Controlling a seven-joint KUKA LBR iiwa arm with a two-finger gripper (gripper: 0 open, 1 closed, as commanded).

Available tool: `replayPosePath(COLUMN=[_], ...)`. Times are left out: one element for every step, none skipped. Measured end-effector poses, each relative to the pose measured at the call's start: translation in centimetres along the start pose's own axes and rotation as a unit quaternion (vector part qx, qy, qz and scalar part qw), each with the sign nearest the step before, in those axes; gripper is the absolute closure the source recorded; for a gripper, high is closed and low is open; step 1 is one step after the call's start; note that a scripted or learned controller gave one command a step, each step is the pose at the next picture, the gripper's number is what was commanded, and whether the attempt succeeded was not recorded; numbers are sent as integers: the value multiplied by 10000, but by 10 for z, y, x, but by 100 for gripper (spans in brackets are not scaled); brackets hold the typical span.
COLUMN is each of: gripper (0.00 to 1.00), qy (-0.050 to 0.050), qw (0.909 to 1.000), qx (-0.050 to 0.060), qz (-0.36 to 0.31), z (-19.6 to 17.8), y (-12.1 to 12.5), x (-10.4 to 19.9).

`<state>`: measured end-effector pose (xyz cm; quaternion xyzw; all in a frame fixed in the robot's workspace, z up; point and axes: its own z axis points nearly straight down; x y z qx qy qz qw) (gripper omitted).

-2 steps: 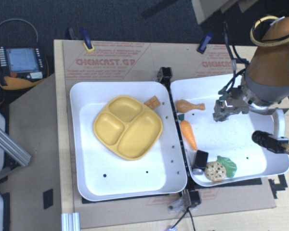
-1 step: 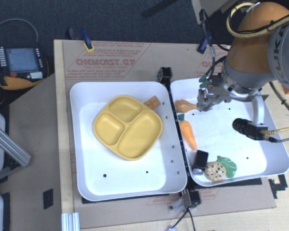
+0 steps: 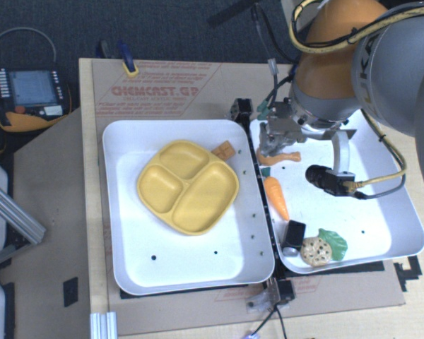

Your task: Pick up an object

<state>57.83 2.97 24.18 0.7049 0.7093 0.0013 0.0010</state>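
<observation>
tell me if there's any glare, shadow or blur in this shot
Camera view: sharp overall. The arm casts a soft shadow across the right bin near the pincer. The left bin is bright white, almost washed out, and the yellow divided plate shows a mild sheen. The carrot is crisp.

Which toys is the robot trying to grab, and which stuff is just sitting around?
In the job, all in the right bin near the end effector:
- orange piece right under it
- carrot
- black block
- cookie
- green leaf toy

Just sitting around:
- yellow divided plate in the left bin
- small brown block beside it
- handheld screen off the bench
</observation>
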Motion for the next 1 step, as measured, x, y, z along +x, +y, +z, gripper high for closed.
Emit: replayPosePath(gripper=[100], qy=[1], qw=[10000], qx=[1], qz=[3], z=[16], y=[28], x=[48])
